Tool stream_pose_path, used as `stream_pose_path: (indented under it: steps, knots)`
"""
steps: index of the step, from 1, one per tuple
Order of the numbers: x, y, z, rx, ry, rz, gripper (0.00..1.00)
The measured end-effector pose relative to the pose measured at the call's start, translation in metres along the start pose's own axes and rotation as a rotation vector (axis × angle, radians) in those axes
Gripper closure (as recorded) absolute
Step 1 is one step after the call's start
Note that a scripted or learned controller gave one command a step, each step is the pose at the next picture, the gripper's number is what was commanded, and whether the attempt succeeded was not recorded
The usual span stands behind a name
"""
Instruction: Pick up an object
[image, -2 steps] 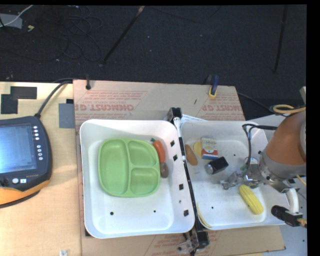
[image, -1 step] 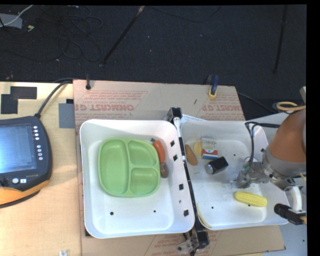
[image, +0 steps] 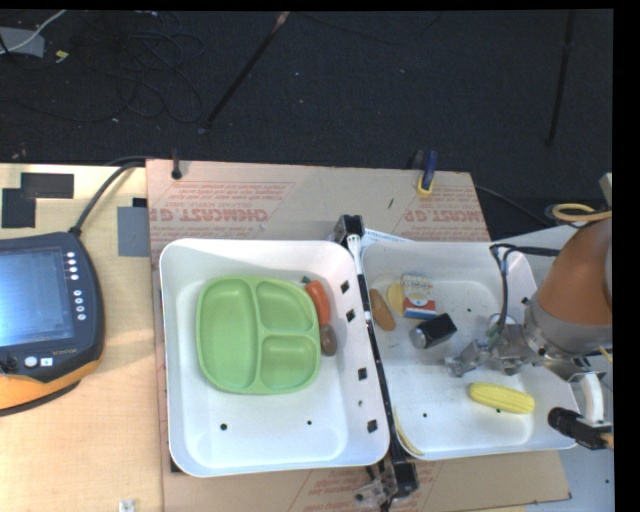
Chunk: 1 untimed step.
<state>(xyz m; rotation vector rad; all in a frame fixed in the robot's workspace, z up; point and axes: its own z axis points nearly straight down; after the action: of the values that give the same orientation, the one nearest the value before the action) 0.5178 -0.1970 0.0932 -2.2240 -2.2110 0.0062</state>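
My gripper (image: 468, 360) hangs low over the middle of the right bin (image: 440, 430), reaching in from the right under the arm's orange band (image: 585, 280). Just up and left of its tip lies a small black block (image: 435, 330). A yellow corn cob (image: 502, 398) lies in front of it, slightly to the right. Further back are a small white, red and yellow box (image: 418, 295) and a tan bread-like roll (image: 382, 308) by the bin's left wall. I see nothing held at the gripper's tip.
The left bin (image: 260, 440) holds a green divided plate (image: 258, 334), with an orange carrot (image: 319, 300) and a small brown item (image: 328, 341) at its right edge. A teach pendant (image: 40, 310) rests on the bench at far left. A blue clamp (image: 428, 172) stands behind the bins.
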Motion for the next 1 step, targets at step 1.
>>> stream_pose_path:
  steps: [1]
  knots:
    - [0.0871,0.0785,0.0082,-0.004,0.002,-0.015,0.00]
